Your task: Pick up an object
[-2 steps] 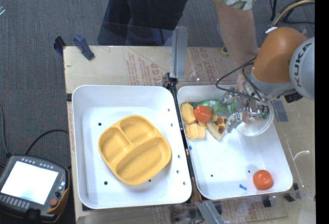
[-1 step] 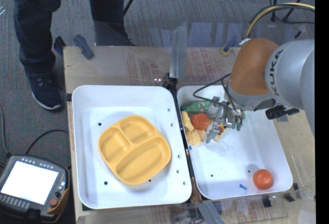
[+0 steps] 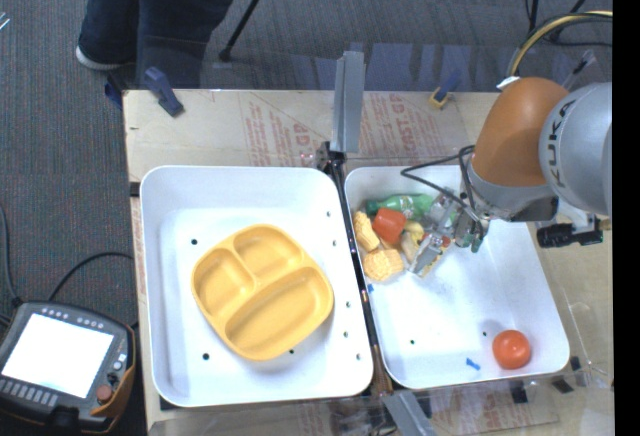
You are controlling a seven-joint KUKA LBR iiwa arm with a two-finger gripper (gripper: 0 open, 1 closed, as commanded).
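One fixed camera looks down at a slant from above the bench (image 3: 250, 124). It frames both white bins (image 3: 165, 224) side by side, with floor beyond; the arm (image 3: 560, 149) enters from its right.

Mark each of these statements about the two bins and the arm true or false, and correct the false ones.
1. The yellow divided plate lies in the left bin. True.
2. The gripper is over the left bin. False: it is over the right bin, next to the pile of toy food at its left side.
3. An orange-red ball sits alone near the right bin's front right corner. True.
4. The ball touches the pile of toy food. False: bare bin floor lies between them.
5. The yellow plate holds toy food. False: its compartments hold nothing.
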